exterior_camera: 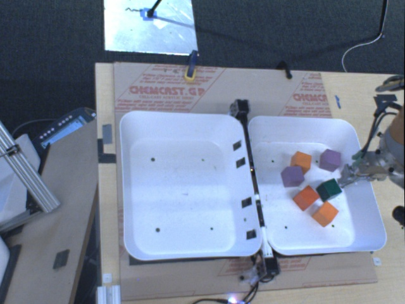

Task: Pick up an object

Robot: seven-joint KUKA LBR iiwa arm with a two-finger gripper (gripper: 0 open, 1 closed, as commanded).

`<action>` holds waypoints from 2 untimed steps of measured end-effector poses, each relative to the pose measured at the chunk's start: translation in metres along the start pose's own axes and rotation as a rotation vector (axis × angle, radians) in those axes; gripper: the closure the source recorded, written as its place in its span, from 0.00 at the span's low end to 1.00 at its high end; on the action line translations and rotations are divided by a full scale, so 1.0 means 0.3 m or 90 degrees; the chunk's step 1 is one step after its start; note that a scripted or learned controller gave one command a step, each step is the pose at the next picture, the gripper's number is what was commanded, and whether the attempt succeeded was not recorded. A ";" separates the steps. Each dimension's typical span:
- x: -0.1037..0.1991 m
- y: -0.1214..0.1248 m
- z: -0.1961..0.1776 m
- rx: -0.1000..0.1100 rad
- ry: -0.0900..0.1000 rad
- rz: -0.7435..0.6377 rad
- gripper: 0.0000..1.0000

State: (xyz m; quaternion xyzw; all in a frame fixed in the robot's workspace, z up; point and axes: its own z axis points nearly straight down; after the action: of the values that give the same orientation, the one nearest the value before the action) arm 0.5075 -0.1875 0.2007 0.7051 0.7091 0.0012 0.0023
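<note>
Currently, on the surface point(158, 84), the left bin point(183, 192) is seen beside the right bin point(354, 236), where six blocks are clustered: three orange, two purple, one dark green block point(329, 189). The claw point(350, 176) is seen low, just right of the green block; whether it is open or closed cannot be told. Nothing is seen lifted; grasping and raising are judged outstanding.

A single fixed camera sits high above the pale wooden surface point(215, 75), looking down at a slant from far enough to take in both shallow white plastic bins point(183, 122). The dark carpeted floor point(50, 37) fills the top, and the grey arm point(392, 151) enters from the right edge.
</note>
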 end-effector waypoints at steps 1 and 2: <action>0.089 -0.074 0.165 0.005 0.002 0.003 1.00; 0.069 -0.001 0.287 -0.010 -0.005 0.003 1.00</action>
State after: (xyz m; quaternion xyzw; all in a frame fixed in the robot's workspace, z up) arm 0.5075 -0.1670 0.1147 0.7067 0.7075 0.0040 0.0104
